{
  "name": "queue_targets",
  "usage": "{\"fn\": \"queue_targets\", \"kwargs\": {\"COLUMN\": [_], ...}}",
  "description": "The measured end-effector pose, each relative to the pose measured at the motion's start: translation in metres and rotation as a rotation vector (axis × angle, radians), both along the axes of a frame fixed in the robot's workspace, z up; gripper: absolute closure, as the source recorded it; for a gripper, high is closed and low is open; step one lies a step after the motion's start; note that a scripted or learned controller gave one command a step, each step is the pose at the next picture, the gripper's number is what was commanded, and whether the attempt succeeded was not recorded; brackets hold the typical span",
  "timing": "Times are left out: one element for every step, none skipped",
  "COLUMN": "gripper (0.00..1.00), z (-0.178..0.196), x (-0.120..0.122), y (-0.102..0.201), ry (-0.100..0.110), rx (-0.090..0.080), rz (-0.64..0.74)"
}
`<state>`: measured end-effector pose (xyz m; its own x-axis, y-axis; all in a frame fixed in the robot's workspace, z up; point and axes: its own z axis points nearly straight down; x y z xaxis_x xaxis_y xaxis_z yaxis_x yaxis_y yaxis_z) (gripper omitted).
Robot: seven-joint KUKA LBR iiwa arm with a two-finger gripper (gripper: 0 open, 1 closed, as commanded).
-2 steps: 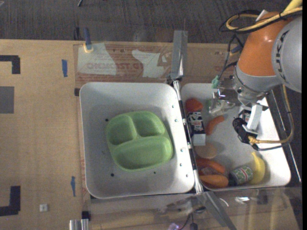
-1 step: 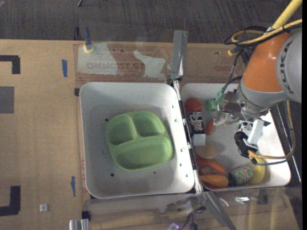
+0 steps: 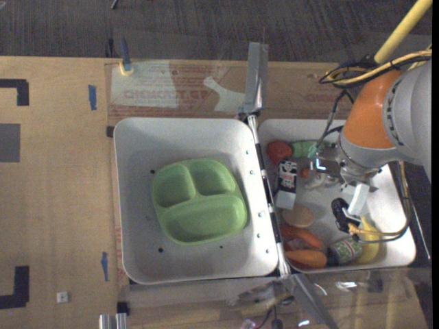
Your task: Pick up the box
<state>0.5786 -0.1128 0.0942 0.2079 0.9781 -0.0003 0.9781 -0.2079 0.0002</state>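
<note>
The left bin (image 3: 134, 184), in the middle of the frame, holds a green divided plate (image 3: 199, 201) lying flat with nothing in its three compartments. The right bin (image 3: 394, 214) is crowded. The box (image 3: 287, 177), printed black and white, lies against that bin's left wall. Above it are a red round thing (image 3: 278, 149) and a green thing (image 3: 302, 148). Below it are a tan round thing (image 3: 298, 216), two carrots (image 3: 306, 258), a bottle (image 3: 347, 251) with a green and red label, and a banana (image 3: 371, 247).

The arm (image 3: 374, 125) reaches over the right bin, its end just right of the box. I cannot tell whether the jaws are open or closed.

The print on the box and bottle is too small to read. On the bench (image 3: 55, 184), above the left bin, a clear sheet (image 3: 171, 91) bears faint reddish lettering I cannot make out.
</note>
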Motion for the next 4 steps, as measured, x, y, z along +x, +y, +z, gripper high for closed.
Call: {"fn": "queue_targets", "kwargs": {"gripper": [1.00, 1.00, 1.00, 1.00], "z": [0.108, 0.090, 0.089, 0.090], "x": [-0.006, -0.033, -0.100, -0.044], "y": [0.063, 0.059, 0.117, 0.189], "ry": [0.001, 0.005, 0.008, 0.001], "rx": [0.000, 0.001, 0.000, -0.001], "rz": [-0.313, -0.283, -0.727, -1.089]}}
